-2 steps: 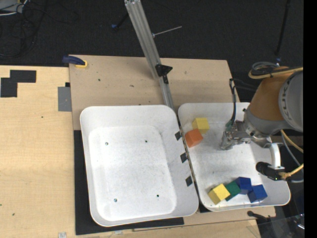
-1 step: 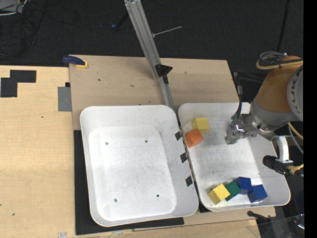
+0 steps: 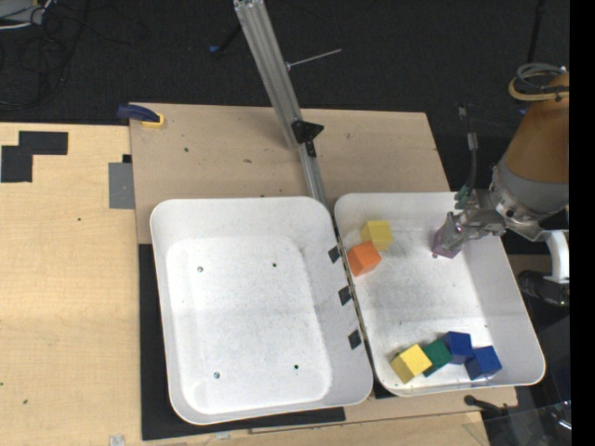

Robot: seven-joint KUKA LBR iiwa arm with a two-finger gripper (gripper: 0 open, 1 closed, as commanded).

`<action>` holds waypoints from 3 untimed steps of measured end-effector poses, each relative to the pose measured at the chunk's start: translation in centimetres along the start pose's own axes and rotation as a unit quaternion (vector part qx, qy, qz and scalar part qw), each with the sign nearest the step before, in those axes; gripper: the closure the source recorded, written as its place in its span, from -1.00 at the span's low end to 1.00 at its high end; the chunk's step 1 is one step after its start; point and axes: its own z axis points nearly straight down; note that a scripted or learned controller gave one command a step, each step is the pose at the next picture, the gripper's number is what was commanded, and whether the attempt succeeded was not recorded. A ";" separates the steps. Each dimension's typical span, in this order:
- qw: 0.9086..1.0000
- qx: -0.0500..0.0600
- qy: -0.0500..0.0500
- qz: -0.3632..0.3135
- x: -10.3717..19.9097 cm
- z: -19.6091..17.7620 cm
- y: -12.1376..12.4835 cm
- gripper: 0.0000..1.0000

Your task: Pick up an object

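Observation:
My gripper [image 3: 447,241] hangs over the upper right part of the right bin [image 3: 423,291], reaching in from the right. A yellow block [image 3: 378,233] and an orange block [image 3: 363,258] lie together near that bin's upper left, well left of the gripper. Along the bin's front edge sit a yellow block [image 3: 410,362], a green block [image 3: 436,354] and two blue blocks [image 3: 458,344] [image 3: 482,362]. I see nothing between the fingers.
The left bin [image 3: 246,305] lies beside the right one, with black clips [image 3: 342,294] along the shared edge. A slanted metal rail [image 3: 277,77] rises behind the bins. The orange band of the arm [image 3: 544,142] stands at the right.

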 end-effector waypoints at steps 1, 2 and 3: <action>1.000 0.002 0.001 -0.001 -0.1 -2.0 0.0 1.00; 1.000 0.002 0.002 -0.002 5.1 -2.2 1.9 1.00; 1.000 0.004 0.002 -0.002 10.8 -1.2 2.2 1.00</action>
